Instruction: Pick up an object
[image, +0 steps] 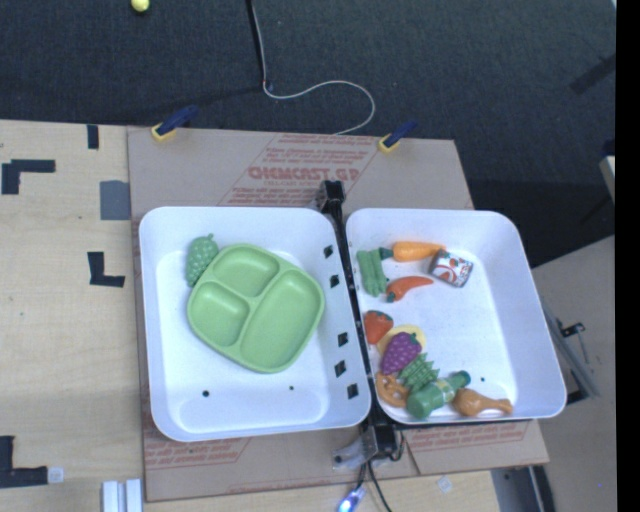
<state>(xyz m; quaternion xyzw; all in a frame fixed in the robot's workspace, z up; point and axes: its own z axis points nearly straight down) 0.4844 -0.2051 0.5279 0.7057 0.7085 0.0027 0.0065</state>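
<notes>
L bin (160, 330): green divided plate (255, 308), 3 compartments, lies flat a bit above ctr, turned at an angle. Green grape bunch (202, 257) at the plate's upper-L edge, touching it. R bin (520, 330): all the small toy food sits here, mostly along the L wall and the near edge. Top cluster: green pods (371, 270) near the divider; orange carrot (415, 250) just R of them, lying across; small red/white can (451, 268) on its side by the carrot's tip; red-orange pepper (410, 287) below the carrot, slanted. Mid: red piece (377, 326) close to the divider; yellow piece (408, 336) beside it, partly under purple grapes (399, 352). Near edge: leafy green piece (420, 370) touching the grapes; green veg (435, 397) below it; an orange bit (388, 390) at its L, kind unclear; tan-orange piece (480, 404) at its R, near the bin's front rim. The near-edge items are bunched tight and overlap; the top 4 lie looser w/ gaps between. Both bins rest on a cardboard sheet (300, 170), held at the far corners by 2 yellow/blue clamps (175, 122). White cable (320, 95) loops over dark floor beyond. Small yellow ball (141, 5) at the top edge.
</notes>
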